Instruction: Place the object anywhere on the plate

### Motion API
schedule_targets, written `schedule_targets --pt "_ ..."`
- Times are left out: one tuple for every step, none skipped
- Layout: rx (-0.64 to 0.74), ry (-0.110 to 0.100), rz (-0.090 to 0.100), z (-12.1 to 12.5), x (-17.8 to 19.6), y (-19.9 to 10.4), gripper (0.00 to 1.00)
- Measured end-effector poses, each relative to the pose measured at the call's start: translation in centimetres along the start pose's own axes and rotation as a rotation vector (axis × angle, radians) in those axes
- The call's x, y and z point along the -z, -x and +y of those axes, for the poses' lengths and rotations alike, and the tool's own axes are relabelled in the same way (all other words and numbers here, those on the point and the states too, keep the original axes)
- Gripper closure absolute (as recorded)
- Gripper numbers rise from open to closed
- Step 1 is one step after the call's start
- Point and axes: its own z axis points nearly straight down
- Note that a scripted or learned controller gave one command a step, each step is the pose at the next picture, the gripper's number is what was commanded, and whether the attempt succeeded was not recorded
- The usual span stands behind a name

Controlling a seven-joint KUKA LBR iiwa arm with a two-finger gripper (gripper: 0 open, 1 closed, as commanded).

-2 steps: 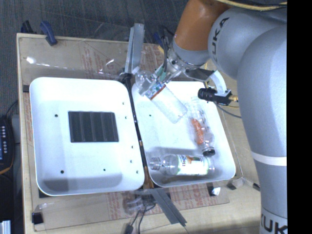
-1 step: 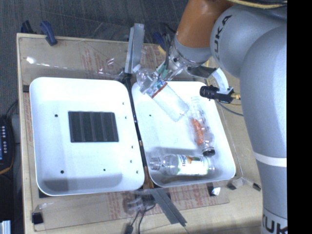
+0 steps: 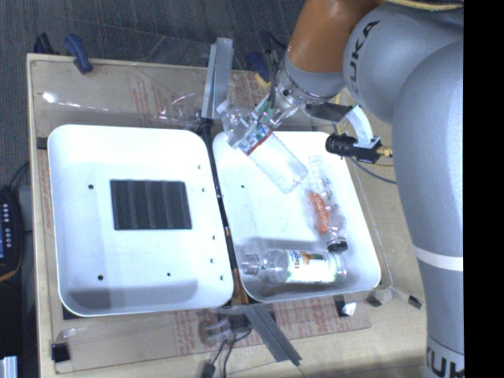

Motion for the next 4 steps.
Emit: schedule_targets --pt "0.341 -0.004 0.006 -0.4 -3.8 -3.9 1.0" --pt "0.341 -0.004 0.006 -0.4 -3.8 -3.9 0.0" --pt "0.258 -0.004 0.005 -6.5 -3.5 -10.3 0.0" --pt "0.48 -0.004 0.007 -8.2 -4.7 -9.5 0.0"
